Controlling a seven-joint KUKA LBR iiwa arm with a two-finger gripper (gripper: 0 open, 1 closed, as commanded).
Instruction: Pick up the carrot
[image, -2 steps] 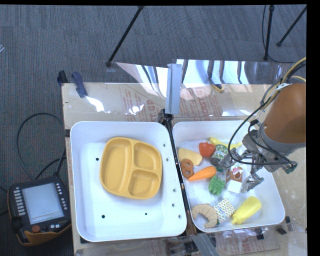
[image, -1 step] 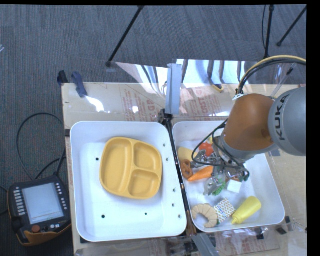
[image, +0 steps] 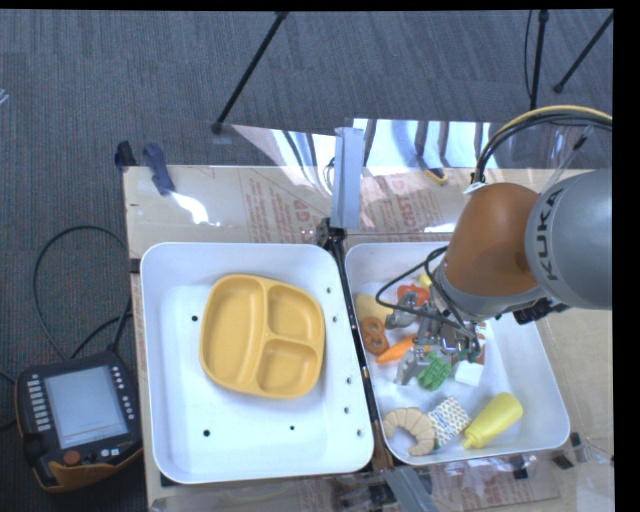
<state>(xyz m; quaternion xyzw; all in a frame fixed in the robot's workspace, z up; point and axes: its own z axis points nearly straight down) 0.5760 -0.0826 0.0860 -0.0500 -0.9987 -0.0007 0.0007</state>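
Camera view: looking down on both bins.
Front of right bin (image: 545, 400): croissant (image: 411, 429) and yellow bottle (image: 491, 419) are lying near the front wall.
Gripper (image: 430, 352): hovering low over the toys; finger opening cannot be told.
Carrot (image: 395, 351): lying just left of the gripper.
Left bin (image: 170, 440): carrying a yellow divided plate (image: 263, 335).

Bins (image: 160, 300): white plastic, smooth, slight gloss. Divided plate (image: 263, 335): yellow plastic, matt. Carrot (image: 394, 351): orange, smooth plastic look. Counter (image: 260, 205): pale brown board, glossy film. Floor (image: 100, 90): grey ribbed carpet.
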